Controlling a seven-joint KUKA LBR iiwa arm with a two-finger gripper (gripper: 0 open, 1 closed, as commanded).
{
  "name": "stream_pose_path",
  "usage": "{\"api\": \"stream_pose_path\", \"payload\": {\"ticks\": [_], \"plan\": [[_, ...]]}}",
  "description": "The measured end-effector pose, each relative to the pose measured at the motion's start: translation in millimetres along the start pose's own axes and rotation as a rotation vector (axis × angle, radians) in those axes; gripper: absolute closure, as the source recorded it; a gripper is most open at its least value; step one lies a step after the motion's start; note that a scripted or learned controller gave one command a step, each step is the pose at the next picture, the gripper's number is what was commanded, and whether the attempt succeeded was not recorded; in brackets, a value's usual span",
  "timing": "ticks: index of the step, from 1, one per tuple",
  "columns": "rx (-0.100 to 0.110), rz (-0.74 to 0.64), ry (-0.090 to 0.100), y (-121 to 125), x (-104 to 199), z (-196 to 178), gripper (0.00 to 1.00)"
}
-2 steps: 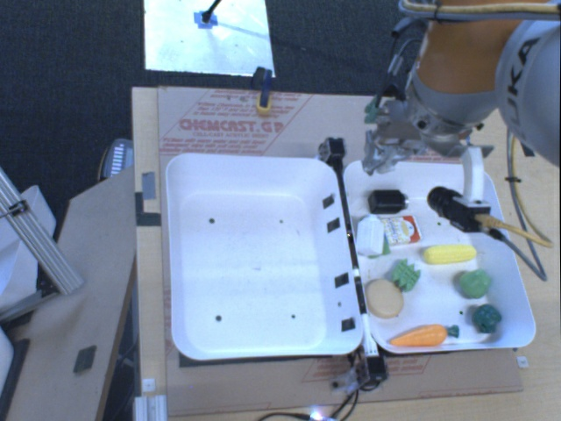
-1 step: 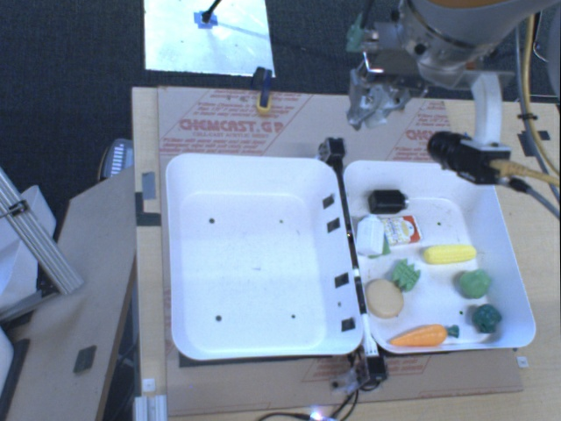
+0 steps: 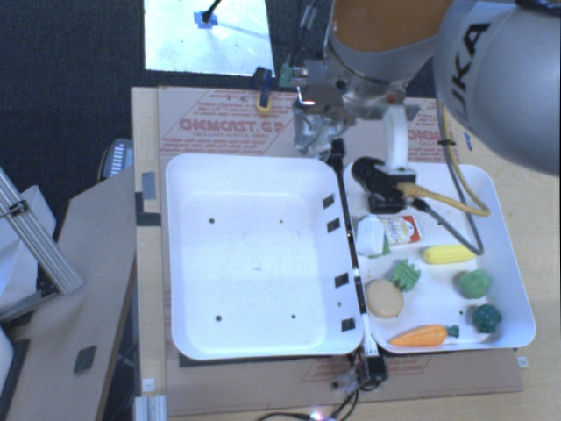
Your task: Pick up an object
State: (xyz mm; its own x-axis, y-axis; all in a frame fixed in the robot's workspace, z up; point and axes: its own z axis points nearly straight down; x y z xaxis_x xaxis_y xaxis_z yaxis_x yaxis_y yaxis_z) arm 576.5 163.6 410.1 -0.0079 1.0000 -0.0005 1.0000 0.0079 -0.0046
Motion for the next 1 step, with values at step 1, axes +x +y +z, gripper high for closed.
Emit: {"api": "stream_pose_path", "payload": {"ticks": [1], "plan": [[0.001, -0.001, 0.0, 24.5, 60.7, 97.4, 1.0]]}}
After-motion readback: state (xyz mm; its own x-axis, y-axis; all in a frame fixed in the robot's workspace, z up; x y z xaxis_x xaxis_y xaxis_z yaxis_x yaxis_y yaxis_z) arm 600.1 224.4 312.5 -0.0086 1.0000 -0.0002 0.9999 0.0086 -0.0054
